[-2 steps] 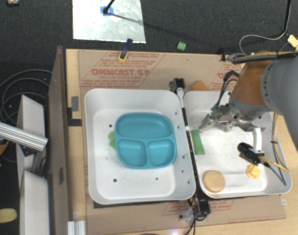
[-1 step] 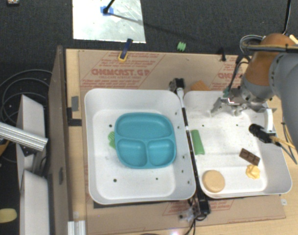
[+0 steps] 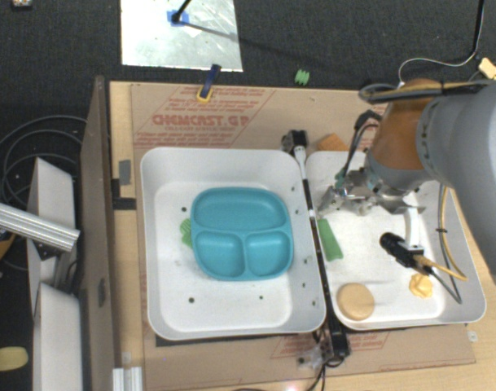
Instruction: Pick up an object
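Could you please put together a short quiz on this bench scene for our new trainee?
1. True or false: the tan round object lies in the same bin as the blue plate.
2. The gripper hangs over: A) the blue plate, B) the bin holding the tan round object, C) neither.
3. How many compartments does the blue plate have?

Key:
1. False. The tan round object is in the right bin; the blue plate is in the left bin.
2. B.
3. Three.
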`<state>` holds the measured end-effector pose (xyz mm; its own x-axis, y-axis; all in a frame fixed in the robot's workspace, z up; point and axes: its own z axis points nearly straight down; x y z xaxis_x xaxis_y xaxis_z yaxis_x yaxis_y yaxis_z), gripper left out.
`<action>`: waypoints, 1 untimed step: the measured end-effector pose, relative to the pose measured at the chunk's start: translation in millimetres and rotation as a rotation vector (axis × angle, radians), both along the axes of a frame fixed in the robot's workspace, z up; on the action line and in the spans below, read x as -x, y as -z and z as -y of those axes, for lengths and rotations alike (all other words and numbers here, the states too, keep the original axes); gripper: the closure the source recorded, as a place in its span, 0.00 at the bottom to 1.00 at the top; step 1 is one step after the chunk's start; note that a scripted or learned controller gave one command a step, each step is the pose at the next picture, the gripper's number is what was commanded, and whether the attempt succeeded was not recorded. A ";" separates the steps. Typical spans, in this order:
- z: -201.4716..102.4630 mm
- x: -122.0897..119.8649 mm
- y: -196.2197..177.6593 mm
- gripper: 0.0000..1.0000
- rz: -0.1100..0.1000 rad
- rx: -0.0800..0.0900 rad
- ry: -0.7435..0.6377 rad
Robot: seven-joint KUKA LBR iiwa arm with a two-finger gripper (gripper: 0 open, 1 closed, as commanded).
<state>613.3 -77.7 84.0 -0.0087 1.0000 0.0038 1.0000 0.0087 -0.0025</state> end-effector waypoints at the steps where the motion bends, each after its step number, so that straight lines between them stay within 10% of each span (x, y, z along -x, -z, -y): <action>1: 30.5 15.5 -0.3 0.00 0.002 0.005 0.010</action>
<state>597.8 -108.2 84.3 0.0010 1.0000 -0.0010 1.0000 -0.0010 -0.0009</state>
